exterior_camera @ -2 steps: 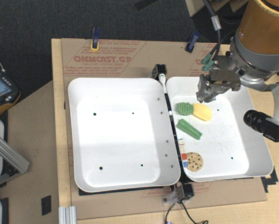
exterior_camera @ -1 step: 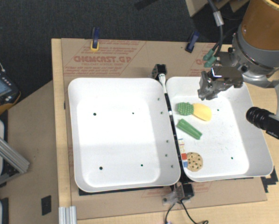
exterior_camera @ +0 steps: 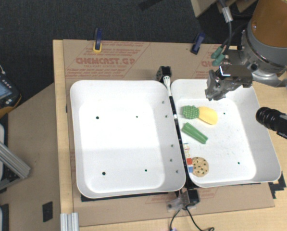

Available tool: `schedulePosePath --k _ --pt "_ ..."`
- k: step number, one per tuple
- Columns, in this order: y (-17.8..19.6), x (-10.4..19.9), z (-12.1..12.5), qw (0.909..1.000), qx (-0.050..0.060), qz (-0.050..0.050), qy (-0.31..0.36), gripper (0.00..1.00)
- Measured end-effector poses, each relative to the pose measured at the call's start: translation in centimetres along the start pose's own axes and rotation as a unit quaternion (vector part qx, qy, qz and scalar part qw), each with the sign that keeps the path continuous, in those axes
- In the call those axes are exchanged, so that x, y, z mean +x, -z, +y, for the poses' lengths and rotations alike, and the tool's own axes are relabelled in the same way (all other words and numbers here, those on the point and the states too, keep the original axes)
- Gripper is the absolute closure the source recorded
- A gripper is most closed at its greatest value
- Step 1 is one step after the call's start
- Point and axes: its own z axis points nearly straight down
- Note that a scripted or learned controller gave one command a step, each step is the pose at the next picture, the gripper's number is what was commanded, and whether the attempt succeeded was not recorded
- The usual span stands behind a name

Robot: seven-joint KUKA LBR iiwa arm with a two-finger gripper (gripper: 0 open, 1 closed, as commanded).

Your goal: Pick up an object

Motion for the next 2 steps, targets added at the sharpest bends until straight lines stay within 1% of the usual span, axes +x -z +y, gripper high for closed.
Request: schedulePosePath --k 2 --pt "2.1 0.0 0.1 1.0 -0.003 0.0 0.0 1.0"
